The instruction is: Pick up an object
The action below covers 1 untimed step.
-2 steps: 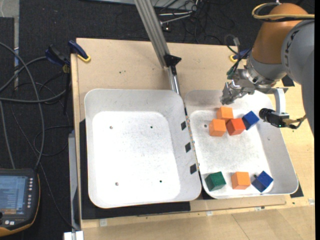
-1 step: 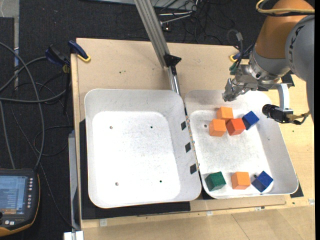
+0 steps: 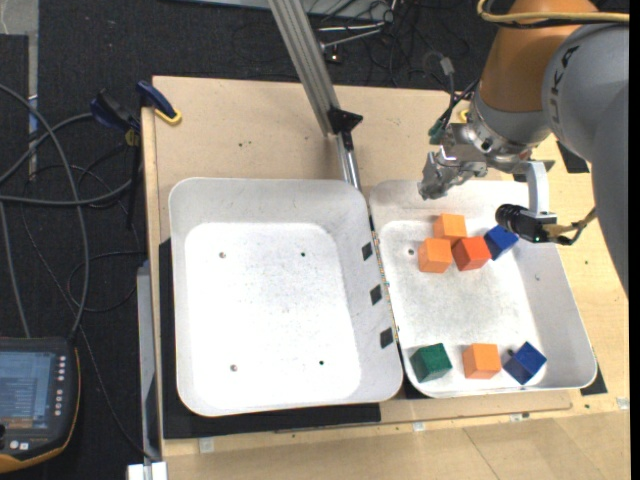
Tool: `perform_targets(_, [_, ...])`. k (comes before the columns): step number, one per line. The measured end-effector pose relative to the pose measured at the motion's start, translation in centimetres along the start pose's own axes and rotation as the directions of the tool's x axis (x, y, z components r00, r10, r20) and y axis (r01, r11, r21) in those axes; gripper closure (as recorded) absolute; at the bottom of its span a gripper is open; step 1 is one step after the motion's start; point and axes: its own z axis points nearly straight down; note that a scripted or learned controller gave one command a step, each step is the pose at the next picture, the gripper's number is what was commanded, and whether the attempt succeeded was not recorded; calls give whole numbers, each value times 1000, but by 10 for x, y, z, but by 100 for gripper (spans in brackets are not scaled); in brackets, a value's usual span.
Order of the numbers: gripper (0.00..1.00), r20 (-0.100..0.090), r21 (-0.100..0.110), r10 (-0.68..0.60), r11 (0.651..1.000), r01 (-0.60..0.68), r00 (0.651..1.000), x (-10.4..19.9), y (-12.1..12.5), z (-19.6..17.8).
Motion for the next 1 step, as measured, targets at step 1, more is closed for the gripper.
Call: perform_targets(1, [100, 0, 1, -1, 1000, 1, 1000, 55, -4, -14])
